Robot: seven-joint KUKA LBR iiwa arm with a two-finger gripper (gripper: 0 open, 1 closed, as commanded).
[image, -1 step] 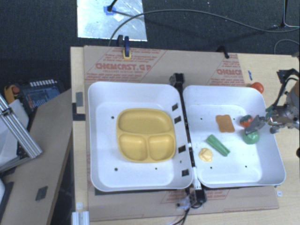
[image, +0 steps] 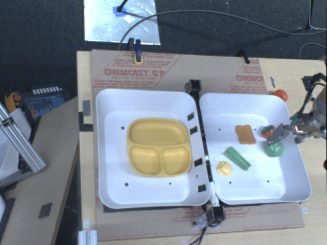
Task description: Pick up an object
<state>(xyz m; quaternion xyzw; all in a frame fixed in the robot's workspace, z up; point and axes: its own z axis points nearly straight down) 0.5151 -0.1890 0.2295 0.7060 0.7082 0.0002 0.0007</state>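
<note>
green ball (image: 274, 149) | right bin (image: 255, 188) | hand (image: 278, 133) just above it

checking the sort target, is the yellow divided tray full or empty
Empty: the yellow three-compartment plastic tray in the left white bin shows bare yellow floors in all compartments.

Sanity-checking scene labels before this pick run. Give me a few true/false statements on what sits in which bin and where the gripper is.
1. The yellow divided tray sits in the left bin. True.
2. The green stick lies in the left bin. False: it lies in the right bin.
3. The orange block is in the right bin. True.
4. The gripper hangs over the yellow divided tray. False: it is at the right bin's right side, by the green round piece.
</note>
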